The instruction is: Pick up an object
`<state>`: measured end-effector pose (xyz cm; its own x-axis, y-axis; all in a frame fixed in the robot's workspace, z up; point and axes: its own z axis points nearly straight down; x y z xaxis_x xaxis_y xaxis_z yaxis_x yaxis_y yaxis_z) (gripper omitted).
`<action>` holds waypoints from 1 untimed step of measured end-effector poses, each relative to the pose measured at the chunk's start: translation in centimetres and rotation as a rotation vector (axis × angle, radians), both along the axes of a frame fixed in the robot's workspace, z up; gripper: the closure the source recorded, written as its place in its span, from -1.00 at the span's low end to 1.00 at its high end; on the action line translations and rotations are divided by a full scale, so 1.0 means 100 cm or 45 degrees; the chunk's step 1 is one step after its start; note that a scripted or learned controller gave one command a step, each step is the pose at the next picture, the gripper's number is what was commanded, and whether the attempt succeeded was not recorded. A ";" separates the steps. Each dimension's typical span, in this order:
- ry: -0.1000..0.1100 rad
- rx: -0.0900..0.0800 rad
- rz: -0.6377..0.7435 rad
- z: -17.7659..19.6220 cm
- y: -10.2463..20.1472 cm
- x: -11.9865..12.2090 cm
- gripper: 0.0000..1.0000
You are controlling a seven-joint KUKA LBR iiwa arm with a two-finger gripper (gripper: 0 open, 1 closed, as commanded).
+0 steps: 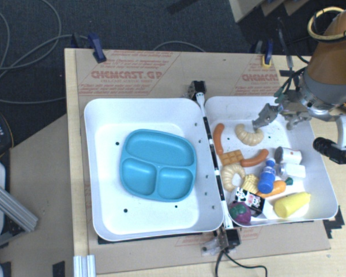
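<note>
At the near edge of the right shallow white bin (328,196) lies a heap of small toys. A purple, berry-like lump (240,213) sits at the near left corner, touching a black-and-white printed little box (248,200). Just beside them to the right rests a yellow, lemon-shaped plastic piece (290,204). Behind these lie a small orange carrot-like piece (276,188), a blue plastic bottle (267,176) with a white cap, a yellow corn-like piece (251,183) and a cream croissant-shaped toy (232,175). A white cylinder (289,156) and a white block (293,171) lie near the right wall.

Farther back, a tan waffle-like square (230,157) touches an orange sausage (254,157) lying slantwise, and a second orange sausage (218,137) runs along the bin's left wall. A pale, curved, shrimp-like toy (249,135) lies apart from the heap, toward the far half.

In the left white bin (104,172) a light blue plastic plate with three compartments (157,164) rests near the middle.

The pincer (267,115) hangs just above and beside the shrimp-like toy, its grey fingers (264,119) pointing down-left; nothing is seen between them, and whether they are spread or pressed together cannot be told. The grey arm (328,68) rises to the right.

Both bins stand on a cardboard-brown worktop (132,74), clipped by blue clamps (96,47) at its far edge.
</note>
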<state>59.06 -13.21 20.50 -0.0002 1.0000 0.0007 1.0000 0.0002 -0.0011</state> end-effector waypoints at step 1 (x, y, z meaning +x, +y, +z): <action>0.009 0.001 -0.003 -0.127 -0.013 -0.021 -1.00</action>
<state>56.96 -14.53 7.84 0.0024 1.0000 0.0016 1.0000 -0.0024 -0.0085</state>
